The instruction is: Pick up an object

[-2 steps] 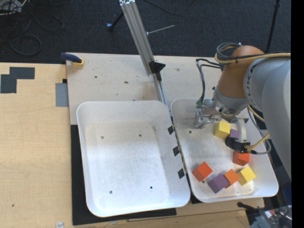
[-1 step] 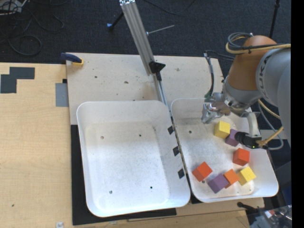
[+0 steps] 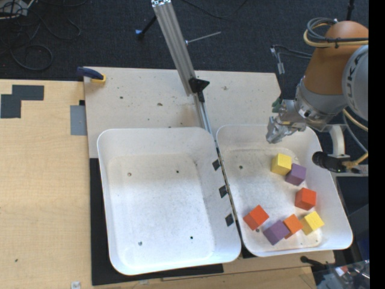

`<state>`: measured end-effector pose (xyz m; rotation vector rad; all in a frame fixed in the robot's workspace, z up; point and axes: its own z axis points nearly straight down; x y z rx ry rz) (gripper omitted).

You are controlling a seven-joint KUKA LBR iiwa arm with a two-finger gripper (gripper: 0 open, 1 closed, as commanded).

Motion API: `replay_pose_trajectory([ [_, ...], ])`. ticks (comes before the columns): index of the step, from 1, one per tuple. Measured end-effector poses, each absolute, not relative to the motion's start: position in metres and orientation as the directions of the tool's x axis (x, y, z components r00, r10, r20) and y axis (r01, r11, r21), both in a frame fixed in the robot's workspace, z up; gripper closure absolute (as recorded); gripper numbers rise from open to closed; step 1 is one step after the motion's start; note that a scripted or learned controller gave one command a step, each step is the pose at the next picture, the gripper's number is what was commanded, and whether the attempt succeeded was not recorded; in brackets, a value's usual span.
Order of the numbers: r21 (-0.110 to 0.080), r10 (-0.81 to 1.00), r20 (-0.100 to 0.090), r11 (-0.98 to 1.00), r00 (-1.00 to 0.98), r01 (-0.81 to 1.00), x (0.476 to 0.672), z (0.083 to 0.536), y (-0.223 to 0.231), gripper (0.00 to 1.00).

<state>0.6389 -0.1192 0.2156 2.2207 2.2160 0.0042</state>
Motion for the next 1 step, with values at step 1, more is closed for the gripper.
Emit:
replay_pose_trajectory([
  [1,-0.001,1.0,-0.001,-0.001,0.001,1.0,0.639,0.211,-0.1194,1.0],
])
